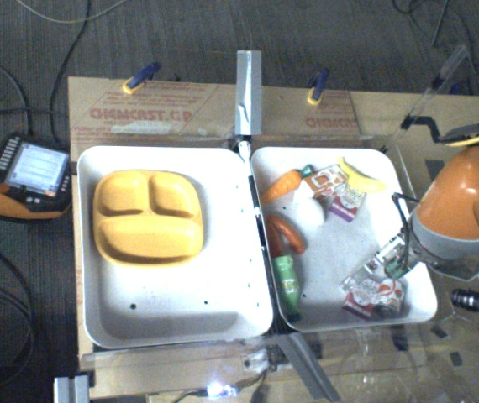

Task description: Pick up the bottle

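From the camera view, the green bottle (286, 280) lies flat against the left wall of the right bin (407, 193), just below a red sausage toy (285, 235). The pincer (388, 261) hangs over a crumpled packet (374, 295) by the bin's right side, well apart from the bottle; whether it is clenched I cannot tell.

I see the small green plastic bottle (286, 281) lying on its side in the right bin, hard against the left wall, near the front corner, just below a red sausage-shaped toy.
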Robot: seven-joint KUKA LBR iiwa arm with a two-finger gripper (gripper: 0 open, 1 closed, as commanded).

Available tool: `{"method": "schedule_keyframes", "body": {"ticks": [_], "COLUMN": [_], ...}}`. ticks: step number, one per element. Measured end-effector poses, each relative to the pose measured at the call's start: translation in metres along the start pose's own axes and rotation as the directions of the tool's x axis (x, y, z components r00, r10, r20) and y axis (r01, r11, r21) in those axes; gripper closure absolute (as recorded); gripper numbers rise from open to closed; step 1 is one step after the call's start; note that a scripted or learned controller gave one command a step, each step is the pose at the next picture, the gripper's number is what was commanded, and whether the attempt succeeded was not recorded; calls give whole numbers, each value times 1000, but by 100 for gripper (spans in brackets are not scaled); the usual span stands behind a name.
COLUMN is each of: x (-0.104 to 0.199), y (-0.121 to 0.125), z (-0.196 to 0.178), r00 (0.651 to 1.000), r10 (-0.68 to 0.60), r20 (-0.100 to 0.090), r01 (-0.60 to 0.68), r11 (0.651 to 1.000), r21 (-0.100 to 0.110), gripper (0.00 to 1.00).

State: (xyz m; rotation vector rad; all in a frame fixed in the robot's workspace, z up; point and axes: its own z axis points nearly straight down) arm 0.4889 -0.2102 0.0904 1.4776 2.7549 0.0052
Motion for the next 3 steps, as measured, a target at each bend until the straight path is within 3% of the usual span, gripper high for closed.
{"method": "schedule_keyframes", "body": {"ticks": [1,2,3], "x": [43,8,44], "y": [28,108,58], "z": [-1,2,0], "r00": [991,995,995], "r10": [-137,96,-96], "r20": [5,-2,2], "r01": [137,-96,96], "r11": [991,995,995], "r21": [3,4,-1], "gripper": [0,0,0]}}
